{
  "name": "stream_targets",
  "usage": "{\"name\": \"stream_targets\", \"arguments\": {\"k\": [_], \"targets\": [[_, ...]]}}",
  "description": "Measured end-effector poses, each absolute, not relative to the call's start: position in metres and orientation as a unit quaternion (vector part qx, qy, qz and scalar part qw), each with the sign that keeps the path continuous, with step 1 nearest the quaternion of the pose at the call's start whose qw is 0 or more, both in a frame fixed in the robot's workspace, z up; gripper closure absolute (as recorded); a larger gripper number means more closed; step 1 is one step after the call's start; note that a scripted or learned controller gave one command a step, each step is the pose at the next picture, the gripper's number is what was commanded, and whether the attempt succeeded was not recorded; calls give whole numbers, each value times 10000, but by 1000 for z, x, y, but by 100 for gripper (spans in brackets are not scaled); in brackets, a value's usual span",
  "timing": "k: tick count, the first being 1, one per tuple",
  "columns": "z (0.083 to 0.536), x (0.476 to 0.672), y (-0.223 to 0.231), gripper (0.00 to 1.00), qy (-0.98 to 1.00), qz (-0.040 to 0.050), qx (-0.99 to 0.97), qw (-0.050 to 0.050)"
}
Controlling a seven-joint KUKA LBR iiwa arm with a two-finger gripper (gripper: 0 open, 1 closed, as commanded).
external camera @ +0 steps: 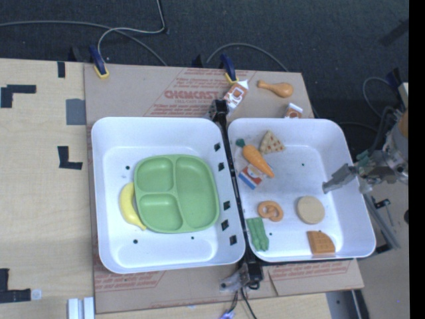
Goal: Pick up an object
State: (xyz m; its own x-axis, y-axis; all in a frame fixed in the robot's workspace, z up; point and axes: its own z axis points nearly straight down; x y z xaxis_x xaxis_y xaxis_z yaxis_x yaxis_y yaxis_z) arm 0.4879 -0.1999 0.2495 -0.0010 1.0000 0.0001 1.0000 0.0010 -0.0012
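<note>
The end effector point(339, 178) hovers at the right bin's point(332, 133) right wall, gripping nothing I can see; whether it is open or closed I cannot tell. Inside lie a carrot point(256, 160), pretzel point(270, 211), round cookie point(310, 210) and cracker point(321, 242). The left bin point(106, 138) holds a green divided plate point(176, 193) and banana point(128, 206).

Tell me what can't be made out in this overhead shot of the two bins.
- Yellow banana: mostly tucked under the green divided plate.
- Pincer: blurred grey shape at the right white bin's rim; its finger state is unreadable.
- Small red-and-white packet: partly covered by the orange toy carrot, label too small.
</note>
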Motion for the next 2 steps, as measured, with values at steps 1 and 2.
{"name": "stream_targets", "arguments": {"k": [1, 2], "targets": [[150, 493, -145, 0, -7077, 7, -7065, 19], [86, 530, -105, 0, -7075, -5, -7067, -4]]}}
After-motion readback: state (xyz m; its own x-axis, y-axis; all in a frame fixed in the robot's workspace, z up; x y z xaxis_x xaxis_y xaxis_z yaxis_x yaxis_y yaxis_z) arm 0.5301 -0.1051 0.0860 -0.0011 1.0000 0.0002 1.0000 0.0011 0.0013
